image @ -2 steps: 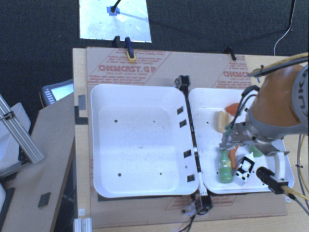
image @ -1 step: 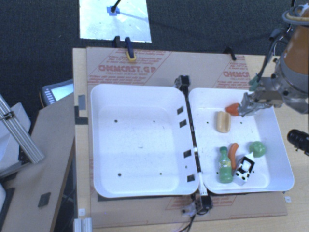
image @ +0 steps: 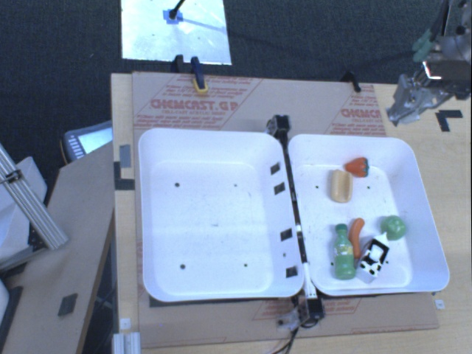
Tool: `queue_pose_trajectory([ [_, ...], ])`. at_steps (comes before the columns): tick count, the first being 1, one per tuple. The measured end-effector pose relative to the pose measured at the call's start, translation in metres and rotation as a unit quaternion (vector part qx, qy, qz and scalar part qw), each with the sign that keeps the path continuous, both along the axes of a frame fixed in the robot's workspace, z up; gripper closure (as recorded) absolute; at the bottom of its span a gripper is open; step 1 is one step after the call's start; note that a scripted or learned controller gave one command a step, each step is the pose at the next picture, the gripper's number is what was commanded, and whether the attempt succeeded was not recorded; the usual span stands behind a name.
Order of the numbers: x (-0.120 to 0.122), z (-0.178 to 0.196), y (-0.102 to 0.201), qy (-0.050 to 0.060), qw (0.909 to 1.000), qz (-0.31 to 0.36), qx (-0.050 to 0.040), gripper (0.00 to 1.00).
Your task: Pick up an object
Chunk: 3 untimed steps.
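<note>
Hovering high beyond the right bin (image: 424,198), the gripper (image: 404,109) points down; jaws' state unclear.

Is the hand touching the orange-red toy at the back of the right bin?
Apart. The camera view shows the hand beyond the right bin's far corner, with bare bench and bin rim between it and the orange-red toy.

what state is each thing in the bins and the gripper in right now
green bottle: lying flat in right bin
orange carrot: lying beside the bottle
black-and-white block: resting near the front wall
green ball: resting loose
bread roll: lying flat
red-orange piece: lying loose
gripper: raised outside the bin, holding nothing
</note>
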<state>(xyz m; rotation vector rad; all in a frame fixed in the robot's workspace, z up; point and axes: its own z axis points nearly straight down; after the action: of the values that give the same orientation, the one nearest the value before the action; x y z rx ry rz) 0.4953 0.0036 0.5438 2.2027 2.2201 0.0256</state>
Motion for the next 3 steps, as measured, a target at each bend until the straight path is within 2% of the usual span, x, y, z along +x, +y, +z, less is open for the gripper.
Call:
queue_pose_trajectory([
  [1,0.046,-0.153,0.073,0.016,0.9999,0.001,-0.0011,1.00],
  [2,0.008,-0.093,0.104,0.007,1.0000,0.000,0.0010,1.00],
  [3,-0.009,-0.040,0.127,0.007,1.0000,-0.001,0.0008,1.00],
])
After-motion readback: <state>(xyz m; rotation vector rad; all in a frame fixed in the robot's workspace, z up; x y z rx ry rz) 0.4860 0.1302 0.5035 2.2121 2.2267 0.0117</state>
